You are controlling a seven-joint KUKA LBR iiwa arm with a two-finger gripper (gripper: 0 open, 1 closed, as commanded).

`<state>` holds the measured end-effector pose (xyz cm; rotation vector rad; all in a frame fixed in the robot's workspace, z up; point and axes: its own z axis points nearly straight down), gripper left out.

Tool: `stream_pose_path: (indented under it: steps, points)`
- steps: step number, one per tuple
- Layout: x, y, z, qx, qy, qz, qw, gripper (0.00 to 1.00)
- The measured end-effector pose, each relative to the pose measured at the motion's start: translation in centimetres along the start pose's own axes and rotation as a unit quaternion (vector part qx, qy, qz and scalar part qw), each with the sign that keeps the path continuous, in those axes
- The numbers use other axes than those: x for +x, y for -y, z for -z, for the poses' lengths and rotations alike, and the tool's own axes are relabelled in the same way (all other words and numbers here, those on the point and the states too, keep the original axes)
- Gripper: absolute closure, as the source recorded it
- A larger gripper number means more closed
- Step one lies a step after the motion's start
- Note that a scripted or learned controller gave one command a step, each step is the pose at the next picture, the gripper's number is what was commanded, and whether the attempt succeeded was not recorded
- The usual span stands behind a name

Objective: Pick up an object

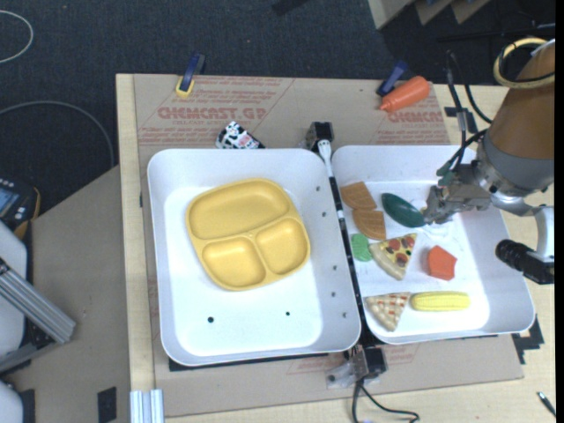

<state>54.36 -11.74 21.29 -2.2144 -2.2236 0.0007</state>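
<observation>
white right bin [511, 311] carries all the candidates: dark green spoon-like piece [403, 208], two brown bread-like pieces [363, 208], small green piece [361, 247], two pizza slices [394, 256], red block [441, 263], yellow corn [441, 301]. nothing looks lifted, everything lies flat on the bin floor, so the pick seems not yet done. left bin [167, 254] has a yellow divided plate [247, 233]. camera view: grey arm reaches in from the right, orange band above the wrist, pincer [438, 210] low just beside the green spoon-like piece's right end, maybe touching. can't tell whether it's released or clenched; no object visibly between its tips.
</observation>
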Motion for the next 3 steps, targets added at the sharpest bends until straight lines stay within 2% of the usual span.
stream_pose_path:
  steps: [1, 3]
  points:
    - [3.2, -0.7, 2.2, -0.004, 0.001, 0.0, 1.0, 1.0]
    - [3.5, 0.7, 0.7, 0.001, 0.0, -0.002, 1.0, 1.0]
